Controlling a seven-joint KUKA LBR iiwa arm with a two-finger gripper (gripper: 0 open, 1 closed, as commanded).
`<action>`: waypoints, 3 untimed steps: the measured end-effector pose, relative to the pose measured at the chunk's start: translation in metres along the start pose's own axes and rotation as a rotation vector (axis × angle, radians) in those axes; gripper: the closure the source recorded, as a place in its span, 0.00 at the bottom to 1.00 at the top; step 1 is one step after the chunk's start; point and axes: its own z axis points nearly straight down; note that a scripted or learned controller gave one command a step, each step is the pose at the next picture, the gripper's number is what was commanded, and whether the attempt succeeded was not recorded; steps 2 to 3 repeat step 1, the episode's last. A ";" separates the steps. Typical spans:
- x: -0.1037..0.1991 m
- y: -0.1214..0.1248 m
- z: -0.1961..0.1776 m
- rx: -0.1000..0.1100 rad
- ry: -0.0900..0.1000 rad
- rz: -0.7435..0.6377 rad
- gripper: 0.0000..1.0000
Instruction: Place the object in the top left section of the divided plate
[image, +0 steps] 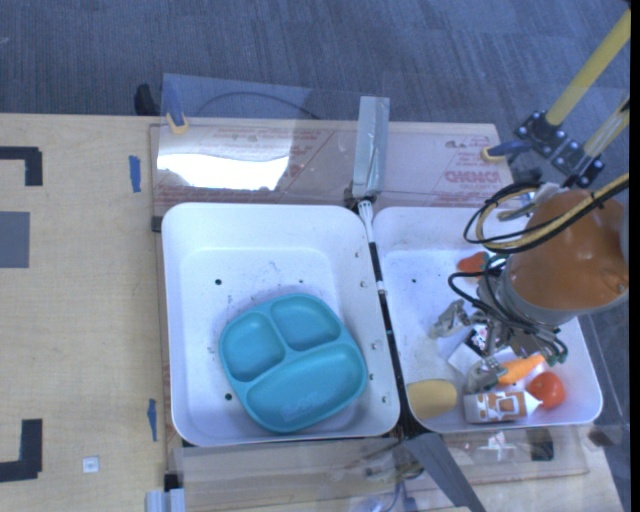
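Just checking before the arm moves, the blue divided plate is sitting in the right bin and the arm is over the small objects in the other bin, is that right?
Not quite. The camera view shows the blue divided plate in the left bin, not the right one. The arm is over the small objects, which lie in the right bin.

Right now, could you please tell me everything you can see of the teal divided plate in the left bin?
The teal divided plastic plate is a rounded square with raised ridges splitting it into three sections: two smaller ones on the side farther from the camera and one larger one nearer. It looks like matte moulded plastic, with nothing in any section. It lies flat, turned slightly askew, on the floor of the left shallow white bin, toward that bin's near right corner. Only the bin touches it.
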 end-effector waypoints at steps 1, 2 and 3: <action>0.000 0.000 0.000 0.000 0.000 0.000 0.00; 0.000 0.000 0.000 0.000 0.000 0.000 0.00; 0.000 0.000 0.000 0.000 0.000 0.000 0.00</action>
